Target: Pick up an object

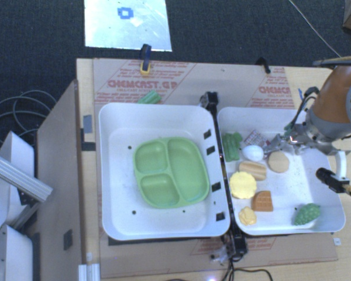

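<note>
Camera view looks down at a slant on two shallow white bins set side by side on a bench. The left bin (pixel 114 174) holds a pale green tray (pixel 171 172) with three compartments, lying flat near its middle.

The right bin (pixel 330 218) holds the loose items. Along its left side lie a dark green piece (pixel 232 145) at the far end, then a white egg (pixel 253 153), a tan bread roll (pixel 253 170), a round yellow piece (pixel 243 185), and a small yellow piece (pixel 247 216) at the near end. Just right of the yellow round sits an orange-brown block (pixel 262 201). A round tan disc (pixel 278 162) lies right of the egg, and a bumpy green piece (pixel 306 213) rests in the near right corner.

The arm (pixel 339 101), grey with an orange band, reaches in from the right over the far part of the right bin. Its gripper (pixel 284 142) hangs low just above the tan disc, near the egg. How far the jaws stand apart cannot be told, and nothing can be made out between them.
</note>
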Available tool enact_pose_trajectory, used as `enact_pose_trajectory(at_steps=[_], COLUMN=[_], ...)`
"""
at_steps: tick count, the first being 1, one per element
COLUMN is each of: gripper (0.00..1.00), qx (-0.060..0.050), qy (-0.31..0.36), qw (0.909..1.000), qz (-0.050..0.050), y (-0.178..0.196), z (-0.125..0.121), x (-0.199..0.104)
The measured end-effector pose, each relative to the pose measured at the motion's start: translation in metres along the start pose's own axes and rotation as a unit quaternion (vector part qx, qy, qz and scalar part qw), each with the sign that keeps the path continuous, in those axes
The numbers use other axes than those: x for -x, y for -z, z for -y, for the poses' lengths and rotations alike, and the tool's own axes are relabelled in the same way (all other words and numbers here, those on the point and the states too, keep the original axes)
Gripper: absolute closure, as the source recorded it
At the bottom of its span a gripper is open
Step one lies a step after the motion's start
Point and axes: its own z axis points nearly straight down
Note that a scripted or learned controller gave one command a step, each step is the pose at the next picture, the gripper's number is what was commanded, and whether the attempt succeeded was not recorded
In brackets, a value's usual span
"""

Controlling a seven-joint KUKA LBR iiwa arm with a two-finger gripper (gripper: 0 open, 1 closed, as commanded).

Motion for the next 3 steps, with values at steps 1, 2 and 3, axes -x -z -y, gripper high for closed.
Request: enact_pose_trajectory(at_steps=[1,2,3], gripper=[1.00,0.00,0.00], qx=[0.002,0.001,-0.003], qy=[0.001,0.001,0.004], qw=[1.0000,1.0000,1.0000], qz=[-0.001,-0.001,-0.001], y=[0.012,0.011,-0.003], z=[-0.003,-0.002,-0.062], x=[-0.001,-0.001,-0.006])
